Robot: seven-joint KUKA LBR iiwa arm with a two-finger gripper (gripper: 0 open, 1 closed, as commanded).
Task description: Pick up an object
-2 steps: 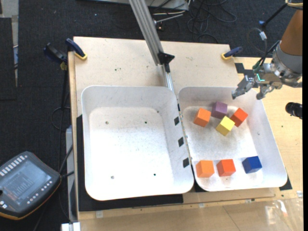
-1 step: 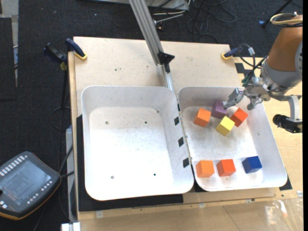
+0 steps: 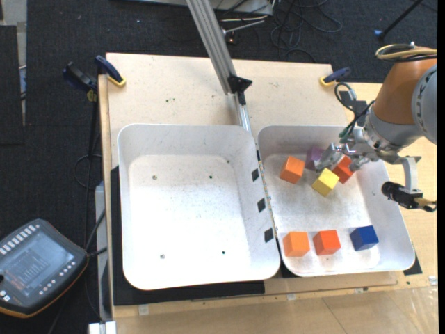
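Right now my gripper hangs low in the right smooth white bin, beside a small red block, a yellow block and a purple block. I cannot tell if it holds one. Three more square blocks, orange, red-orange and blue, sit in a row near the front.

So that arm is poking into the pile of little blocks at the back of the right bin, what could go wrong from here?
The gripper sits low over a tight cluster: a red block, a yellow block and a purple block crowd together. It may nudge neighbours aside or catch two at once. The cluster also lies close to the right bin's back wall, so a pushed block could wedge against it. The orange block nearby might get knocked too.
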